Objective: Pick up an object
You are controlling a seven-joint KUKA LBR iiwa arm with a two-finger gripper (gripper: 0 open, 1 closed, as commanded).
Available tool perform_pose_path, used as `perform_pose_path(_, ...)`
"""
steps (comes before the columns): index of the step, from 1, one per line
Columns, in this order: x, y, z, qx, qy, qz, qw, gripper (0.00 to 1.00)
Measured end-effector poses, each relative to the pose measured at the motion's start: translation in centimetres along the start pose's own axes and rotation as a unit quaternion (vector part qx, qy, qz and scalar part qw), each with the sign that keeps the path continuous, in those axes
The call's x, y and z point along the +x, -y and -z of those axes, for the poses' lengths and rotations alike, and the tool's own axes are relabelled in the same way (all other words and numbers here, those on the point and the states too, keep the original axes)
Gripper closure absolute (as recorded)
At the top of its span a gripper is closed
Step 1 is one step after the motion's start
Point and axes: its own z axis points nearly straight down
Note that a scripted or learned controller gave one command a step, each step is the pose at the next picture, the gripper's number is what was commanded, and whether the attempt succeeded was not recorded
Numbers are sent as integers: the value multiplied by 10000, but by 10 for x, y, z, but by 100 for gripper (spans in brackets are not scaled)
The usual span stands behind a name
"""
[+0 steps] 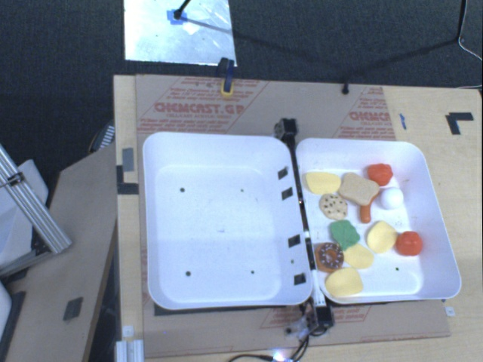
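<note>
Toy foods crowd the right bin (434, 225) on the table (128, 330), all lying loose on its white floor. A slice of toast (358, 189) sits near the bin's middle toward its far edge, with a flat yellow piece (323, 182) just beside it toward the bin's left wall. A red tomato (380, 173) lies nearer the bin's far right corner, and a white egg (392, 198) rests just below it. A speckled cookie (332, 205) lies along the bin's left side, touching or nearly touching the toast, and a small orange stick (365, 213) pokes out beneath the toast. At the bin's centre is a green leafy piece (345, 233), a lemon (381, 237) beside it and a red fruit (408, 243) closer to the bin's right wall. A chocolate doughnut (329, 256) hugs the bin's left wall, next to a small yellow lump (358, 257). A larger yellow lump (343, 281) lies in the bin's near left corner. The left bin (151, 202) adjoins the right bin's left wall, and both rest on a printed cardboard sheet (196, 108).
</note>
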Motion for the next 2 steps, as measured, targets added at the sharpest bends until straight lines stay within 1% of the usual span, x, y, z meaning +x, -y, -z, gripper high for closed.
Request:
perform_pose_path(1, 47, -1, -124, 66, -40, 65, 9999, 100)
perform_pose_path(2, 54, -77, 7, -80, 9, 72, 9999, 100)
